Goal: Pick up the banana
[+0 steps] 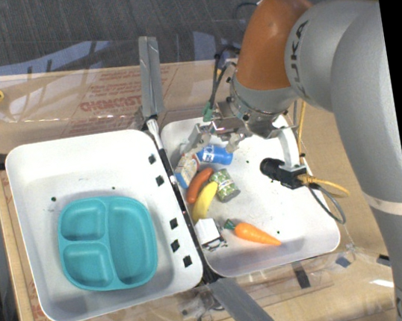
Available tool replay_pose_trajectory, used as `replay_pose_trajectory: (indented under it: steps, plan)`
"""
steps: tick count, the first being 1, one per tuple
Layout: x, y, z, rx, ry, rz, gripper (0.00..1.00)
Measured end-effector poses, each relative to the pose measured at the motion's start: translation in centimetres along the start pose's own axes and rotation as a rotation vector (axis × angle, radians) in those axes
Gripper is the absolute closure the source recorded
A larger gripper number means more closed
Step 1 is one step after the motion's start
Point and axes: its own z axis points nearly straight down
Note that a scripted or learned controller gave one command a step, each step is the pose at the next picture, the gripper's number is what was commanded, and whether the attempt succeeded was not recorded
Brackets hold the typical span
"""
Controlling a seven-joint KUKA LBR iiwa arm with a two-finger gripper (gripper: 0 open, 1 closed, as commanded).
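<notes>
Banana (202,202) lies in the right bin (316,240), close against the divider between the two bins; its long axis runs at a slant, lower end toward the left and near a small white block (208,232), upper end rising to the right; an orange, carrot-like piece (199,183) lies just above it, touching or nearly so, and a small green-speckled packet (225,185) sits against its right side; a carrot (254,234) rests apart from it, lower in the same bin; the left bin (33,220) bears a teal divided plate (108,242).

The claw (215,132) hangs over the upper part of the right bin, above a blue and white packet (214,155); from it the banana lies below in the view and a little to the left, near but not under it; so, as I judge, the coming move calls for a short travel toward the divider and a turn of the wrist to set the fingers across the slanted fruit, not along it; the crowding neighbours leave little room on either side, and a careless descent could catch the orange piece instead.

How far the claw is parted I cannot tell; the metal parts there blur together under the wrist; nothing can be made out between them, and the banana lies untouched in the bin.
</notes>
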Motion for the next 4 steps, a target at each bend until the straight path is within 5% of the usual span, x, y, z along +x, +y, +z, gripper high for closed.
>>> replay_pose_trajectory:
  steps: [1,2,3,4]
  plan:
    - [-3.1,-3.6,6.3,-0.001,0.000,0.054,0.00]
    - [-3.6,-1.1,12.2,-0.017,-0.007,0.095,0.00]
    - [-2.3,-7.5,12.8,-0.003,0.000,0.158,0.00]
    - [-2.3,-7.4,11.8,-0.004,-0.001,0.154,1.00]
